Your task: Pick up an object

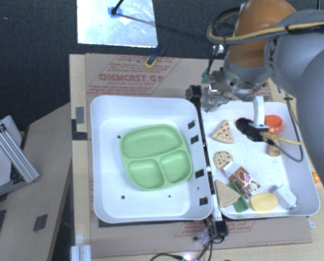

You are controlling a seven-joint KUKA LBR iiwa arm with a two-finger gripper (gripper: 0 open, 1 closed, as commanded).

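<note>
The pizza slice (223, 132) looks like my best pick. It lies flat in the upper left part of the right bin (300, 170), with bare white floor on every side. Just below it, toward the camera, sits a round cookie (222, 159), apart from it. My gripper (212, 94) hangs over the bin's far left corner, close to the wall shared with the left bin (107, 124), where a green plate (153, 156) rests.

To do this well, I judge I should move a little toward the camera, centre over the slice and come straight down to the floor, since so thin a piece gives little to bite on. I would close across its narrower width and keep off the dividing wall.

My gripper's tip is a dark, blurred tangle here, so I cannot tell how wide it stands or whether it has hold of anything. My own arm covers the bin's far right corner, and an orange thing (274, 123) there is partly hidden and hard to name
</note>
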